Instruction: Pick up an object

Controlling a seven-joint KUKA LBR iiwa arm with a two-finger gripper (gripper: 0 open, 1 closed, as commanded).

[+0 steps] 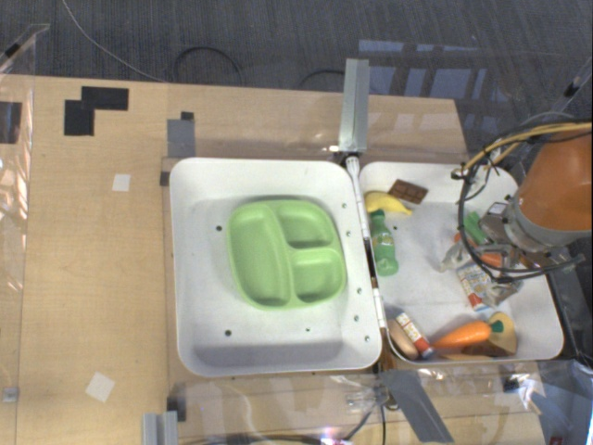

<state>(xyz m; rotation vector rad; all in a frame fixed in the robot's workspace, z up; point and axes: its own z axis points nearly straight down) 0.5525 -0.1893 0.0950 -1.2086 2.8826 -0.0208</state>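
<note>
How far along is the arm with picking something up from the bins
Done: the arm has reached into the right bin, its gripper low among the clutter. In hand: nothing visibly. Left: the grasp and lift. The carrot, green bottle and banana lie on the floor; the green tray sits in the left bin.

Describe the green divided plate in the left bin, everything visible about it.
The green divided plate is light green, looks like matte plastic, and is a rounded square. Raised ridges split it into three compartments: one long section along its left side and two smaller ones stacked on the right. It lies flat and right side up, slightly rotated, on the floor of the left bin, roughly central. No compartment holds anything, and nothing else touches it.
</note>
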